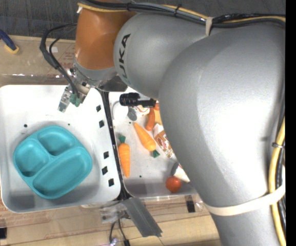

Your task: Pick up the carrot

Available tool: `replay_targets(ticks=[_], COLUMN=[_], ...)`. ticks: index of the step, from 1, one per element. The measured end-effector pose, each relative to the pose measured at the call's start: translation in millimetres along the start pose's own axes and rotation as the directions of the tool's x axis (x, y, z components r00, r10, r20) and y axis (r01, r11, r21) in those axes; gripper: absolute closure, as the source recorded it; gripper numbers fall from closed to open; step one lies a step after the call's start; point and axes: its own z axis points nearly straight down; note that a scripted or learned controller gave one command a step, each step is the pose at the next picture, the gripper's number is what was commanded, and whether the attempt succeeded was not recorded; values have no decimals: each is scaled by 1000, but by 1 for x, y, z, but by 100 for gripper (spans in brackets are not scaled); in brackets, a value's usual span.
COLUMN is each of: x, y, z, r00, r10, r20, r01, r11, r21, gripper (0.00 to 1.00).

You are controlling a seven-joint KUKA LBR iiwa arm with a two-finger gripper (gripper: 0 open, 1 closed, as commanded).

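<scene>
Right bin (137,188): three o'clock half hidden beneath arm (214,101). Packet (163,140) partly covered. Gripper (68,100): too small to read.

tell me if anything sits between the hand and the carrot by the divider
The hand hangs over the left bin; the carrot lies in the right bin against the bin walls between them. Only that low divider separates them.
</scene>
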Motion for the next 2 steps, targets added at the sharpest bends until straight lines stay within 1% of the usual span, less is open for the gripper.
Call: replay_targets(ticks=[1, 2], x=[68, 87], y=[56, 19], z=[-34, -65], r00=[993, 997], r10=[122, -76], r20=[-1, -2], r01=[-122, 76], r11=[993, 997], r21=[-1, 2], gripper=[100, 100])
